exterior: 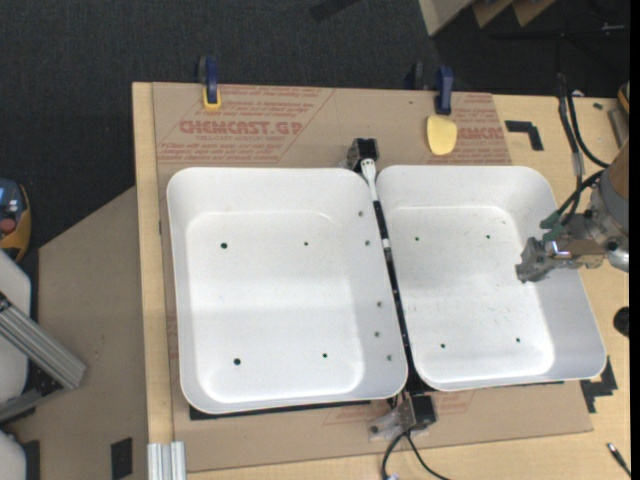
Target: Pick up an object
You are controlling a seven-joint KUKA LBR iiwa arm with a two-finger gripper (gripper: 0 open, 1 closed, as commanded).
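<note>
Tool (530, 265) over right bin (480, 180) right edge; left bin (200, 183) beside it.

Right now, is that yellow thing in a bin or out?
Out. The yellow thing lies on the brown board, beyond the right bin.

At the right edge of the frame, the arm (618, 193) shows a pale grey, rounded wrist section. Below it sits a boxy metallic mount with greenish-grey parts, ending in the small dark gripper (527, 268). Thin black cables (572, 138) loop down along the arm from the upper right.
</note>
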